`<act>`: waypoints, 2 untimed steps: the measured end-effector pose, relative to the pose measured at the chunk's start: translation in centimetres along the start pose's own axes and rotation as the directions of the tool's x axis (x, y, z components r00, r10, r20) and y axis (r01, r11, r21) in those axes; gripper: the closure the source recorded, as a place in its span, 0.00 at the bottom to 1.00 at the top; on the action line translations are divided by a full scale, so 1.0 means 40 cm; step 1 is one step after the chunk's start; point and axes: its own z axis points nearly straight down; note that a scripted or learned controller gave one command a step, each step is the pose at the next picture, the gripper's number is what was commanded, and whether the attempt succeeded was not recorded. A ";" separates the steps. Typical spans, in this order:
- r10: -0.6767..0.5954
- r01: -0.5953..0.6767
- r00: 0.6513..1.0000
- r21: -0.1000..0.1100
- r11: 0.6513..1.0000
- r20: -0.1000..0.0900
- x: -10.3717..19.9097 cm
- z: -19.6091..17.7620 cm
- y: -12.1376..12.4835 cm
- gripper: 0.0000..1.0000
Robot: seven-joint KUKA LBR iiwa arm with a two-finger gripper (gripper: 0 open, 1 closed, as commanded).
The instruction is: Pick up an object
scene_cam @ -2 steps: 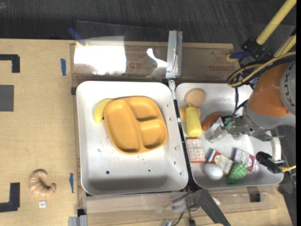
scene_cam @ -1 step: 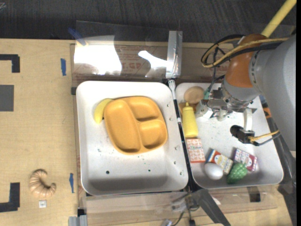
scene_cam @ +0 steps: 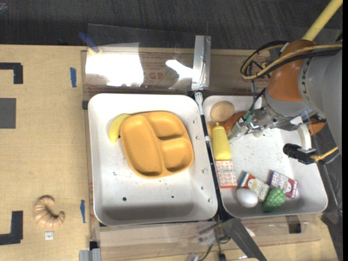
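My gripper (scene_cam: 243, 128) reaches into the right bin (scene_cam: 304, 200) from the right, low over its back left part. Just left of it lie an orange-red piece (scene_cam: 232, 118), a tan egg-shaped thing (scene_cam: 221, 111) and a yellow bottle (scene_cam: 221, 141) lying along the bin's left wall. I see nothing clearly held. At the bin's front lie a small carton (scene_cam: 254, 182), a white egg (scene_cam: 246, 198), a green toy (scene_cam: 275, 198) and a pink box (scene_cam: 284, 182).
The left bin (scene_cam: 103, 200) holds an orange divided plate (scene_cam: 156, 143) with a yellow banana (scene_cam: 115, 127) poking out from under its left side. A tan curled toy (scene_cam: 49, 211) lies on the cardboard bench at the left. Cables loop above the wrist.
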 end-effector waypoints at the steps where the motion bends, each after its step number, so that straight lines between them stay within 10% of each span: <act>1: -0.089 0.090 0.996 0.070 0.993 -0.020 -0.015 0.002 0.049 0.00; 2: -0.286 0.287 0.958 -0.029 0.958 0.017 0.120 -0.259 0.081 0.00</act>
